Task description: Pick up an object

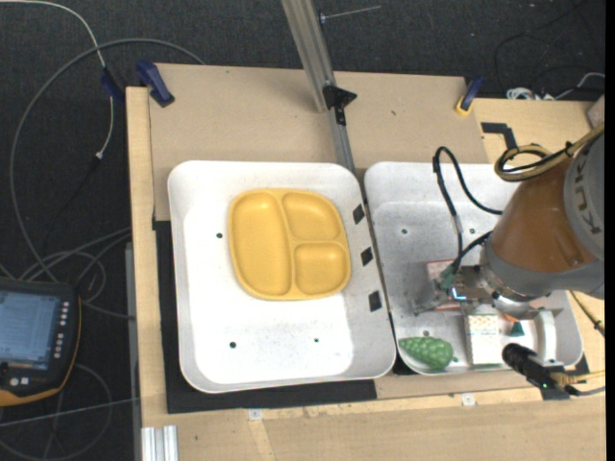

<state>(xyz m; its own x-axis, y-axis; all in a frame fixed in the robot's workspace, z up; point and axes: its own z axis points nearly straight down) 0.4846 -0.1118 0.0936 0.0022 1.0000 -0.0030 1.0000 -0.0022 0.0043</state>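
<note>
The small green knobbly object point(426, 351) and pale flat card point(485, 339) crowd the right white bin's point(404, 195) near wall under the gripper point(452, 286), whose finger state I cannot tell, so a grasp may slip or snag the wall.

**Little to read on the bench**

The only lettering that comes near to legible stands on the grey arm point(577, 214) at the right edge — large dark letters on its casing, cut off by the frame, seemingly "KU". The handheld pendant point(34, 339) at the lower left shows a lit bluish screen, its contents too small to read. A small white box point(485, 337) in the right bin point(404, 200) carries coloured print — blurred, no word can be made out.
</note>
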